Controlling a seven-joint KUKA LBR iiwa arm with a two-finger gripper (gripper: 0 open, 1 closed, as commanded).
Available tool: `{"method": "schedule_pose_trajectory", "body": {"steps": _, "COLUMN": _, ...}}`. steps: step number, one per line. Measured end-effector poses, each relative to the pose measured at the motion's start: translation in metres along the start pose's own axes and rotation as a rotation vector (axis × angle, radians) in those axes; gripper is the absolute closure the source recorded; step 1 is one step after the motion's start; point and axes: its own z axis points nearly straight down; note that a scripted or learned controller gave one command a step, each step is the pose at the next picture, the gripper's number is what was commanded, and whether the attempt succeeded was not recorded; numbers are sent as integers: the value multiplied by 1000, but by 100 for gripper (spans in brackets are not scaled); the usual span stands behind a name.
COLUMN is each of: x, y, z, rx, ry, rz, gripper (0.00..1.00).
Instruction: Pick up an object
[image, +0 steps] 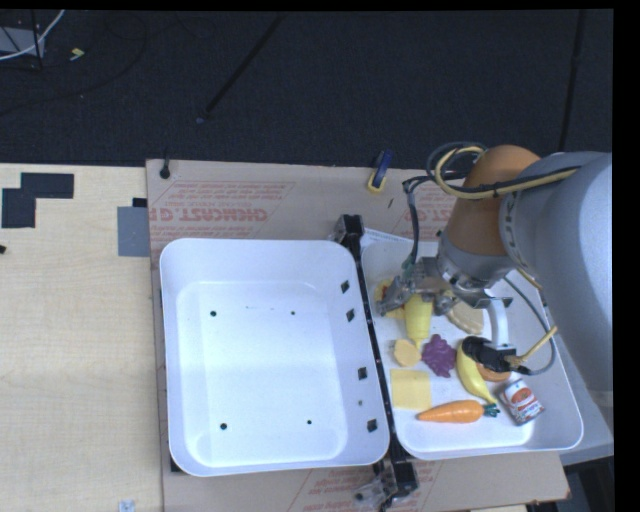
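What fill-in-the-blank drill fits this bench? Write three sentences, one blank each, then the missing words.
1. The carrot lies in the ____ bin as the camera sees it.
2. The bunch of grapes is ____ in colour.
3. The banana lies between the grapes and the small ____.

Missing words: right; purple; can

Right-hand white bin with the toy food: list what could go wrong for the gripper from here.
1. The gripper sits low over the yellow corn-like plastic piece, with the purple plastic grape bunch and pale yellow round slice packed close by; it may nudge them or snag two at once.
2. The loose yellow and black cables hang beside the yellow plastic banana and could catch on it.
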Motion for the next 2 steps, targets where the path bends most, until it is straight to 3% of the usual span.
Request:
{"method": "schedule_pose_trajectory", "body": {"steps": 1, "x": 0, "y": -2, "z": -10, "rx": 3, "ry": 1, "rz": 0, "gripper": 100}}
{"method": "schedule_pose_trajectory", "body": {"steps": 2, "x": 86, "y": -6, "z": -106, "rx": -8, "ry": 5, "rz": -6, "gripper": 100}}
